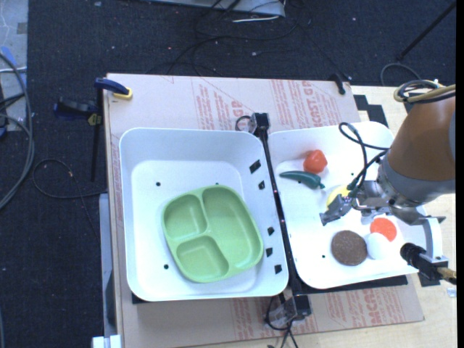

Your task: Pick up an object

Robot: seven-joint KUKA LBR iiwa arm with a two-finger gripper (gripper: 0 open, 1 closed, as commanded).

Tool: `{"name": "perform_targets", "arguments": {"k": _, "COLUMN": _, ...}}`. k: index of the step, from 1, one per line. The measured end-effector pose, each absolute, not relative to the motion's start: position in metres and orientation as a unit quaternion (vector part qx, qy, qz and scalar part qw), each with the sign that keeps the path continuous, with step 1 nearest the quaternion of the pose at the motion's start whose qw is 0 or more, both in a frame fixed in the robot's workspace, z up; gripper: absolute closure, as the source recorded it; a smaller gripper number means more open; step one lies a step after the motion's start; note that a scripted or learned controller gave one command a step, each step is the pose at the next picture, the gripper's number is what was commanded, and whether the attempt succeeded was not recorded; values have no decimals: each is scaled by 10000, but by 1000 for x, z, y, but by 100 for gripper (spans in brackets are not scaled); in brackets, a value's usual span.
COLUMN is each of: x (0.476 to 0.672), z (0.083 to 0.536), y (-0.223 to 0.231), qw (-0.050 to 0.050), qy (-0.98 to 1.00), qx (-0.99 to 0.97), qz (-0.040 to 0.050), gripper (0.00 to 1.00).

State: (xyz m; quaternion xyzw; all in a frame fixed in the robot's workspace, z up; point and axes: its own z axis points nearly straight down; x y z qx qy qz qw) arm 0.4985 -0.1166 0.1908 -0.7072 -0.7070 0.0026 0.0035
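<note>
The two-finger gripper (335, 212) hangs low in the right-hand shallow white bin (312, 267), beside a small yellow object (336, 194); whether it is spread or pressed together cannot be told. This looks like the approach step, with nothing seen between the fingers. Next it needs to settle over one item, perhaps the brown round disc (349, 247) nearby, and close.

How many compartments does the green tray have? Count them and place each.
3 in the green tray: one at its upper left, one at its upper right, one along its lower edge. None looks hidden.
</note>
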Motion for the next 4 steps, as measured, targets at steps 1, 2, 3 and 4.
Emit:
{"name": "perform_targets", "arguments": {"k": 1, "x": 500, "z": 193, "y": -117, "qw": 15, "qy": -7073, "qx": -7069, "qz": 11, "gripper": 0}}
{"name": "perform_targets", "arguments": {"k": 2, "x": 497, "z": 149, "y": -118, "qw": 30, "qy": -7071, "qx": -7071, "qz": 20, "gripper": 0}}
{"name": "perform_targets", "arguments": {"k": 3, "x": 498, "z": 99, "y": -119, "qw": -14, "qy": -7067, "qx": -7075, "qz": -3, "gripper": 0}}
{"name": "perform_targets", "arguments": {"k": 4, "x": 499, "z": 108, "y": -119, "qw": -13, "qy": -7070, "qx": -7072, "qz": -7, "gripper": 100}}
